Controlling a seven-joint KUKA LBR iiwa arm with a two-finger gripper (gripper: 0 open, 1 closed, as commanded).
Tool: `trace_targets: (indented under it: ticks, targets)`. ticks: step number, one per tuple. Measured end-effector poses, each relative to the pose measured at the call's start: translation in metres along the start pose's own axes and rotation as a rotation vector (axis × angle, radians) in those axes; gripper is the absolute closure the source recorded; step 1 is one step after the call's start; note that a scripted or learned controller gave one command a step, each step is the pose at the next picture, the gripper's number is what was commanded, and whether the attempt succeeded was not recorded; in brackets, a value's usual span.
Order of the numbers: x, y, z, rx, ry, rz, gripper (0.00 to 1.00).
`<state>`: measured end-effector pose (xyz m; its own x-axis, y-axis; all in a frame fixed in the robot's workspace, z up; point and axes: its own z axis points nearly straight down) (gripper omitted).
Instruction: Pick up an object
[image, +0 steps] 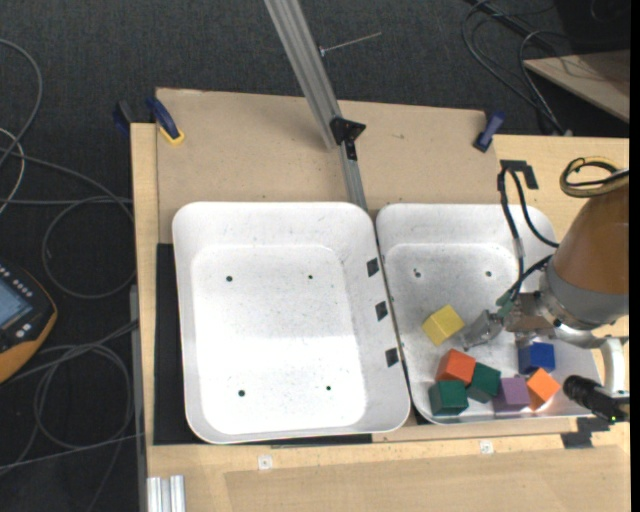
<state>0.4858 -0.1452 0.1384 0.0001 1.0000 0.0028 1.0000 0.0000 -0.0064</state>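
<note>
The tool (487, 329), its grip state impossible to tell, hovers low in the right bin (440, 235) just right of the yellow block (442, 324); nearer blocks cluster tightly, so a clean pick likely means centring on that isolated yellow block.

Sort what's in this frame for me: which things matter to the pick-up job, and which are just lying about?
Part of the job:
- hand, low in the right bin
- yellow block, nearest the hand
- red block
- two green blocks
- purple block
- orange block
- blue block

Just lying about:
- left bin
- blue clamps
- floor cables
- metal pole
</note>
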Motion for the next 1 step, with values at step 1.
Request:
trace_targets:
  ticks: [1]
  targets:
    - [-0.0001,0.0017,-0.0134,-0.008,-0.002,0.0,1.0]
